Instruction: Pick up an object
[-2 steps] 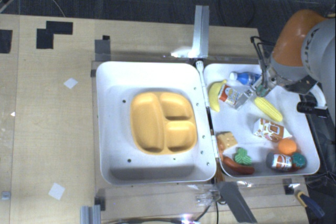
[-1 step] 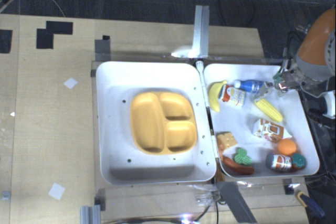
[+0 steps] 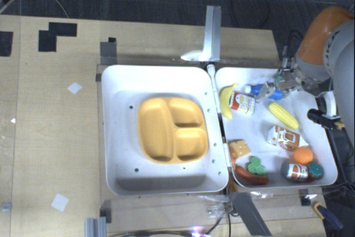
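Right white bin [image 3: 330, 170], blue object [image 3: 275, 95] just beside hand [image 3: 282, 81], grip state unclear.

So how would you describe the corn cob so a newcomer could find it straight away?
Start at the right bin, the one crowded with toy food. Near its upper middle lies the corn cob, slanting down to the right, just below the blue item by the gripper. Unlike the smooth curved banana at the bin's left wall, it is straight, with a bumpy kernel surface.
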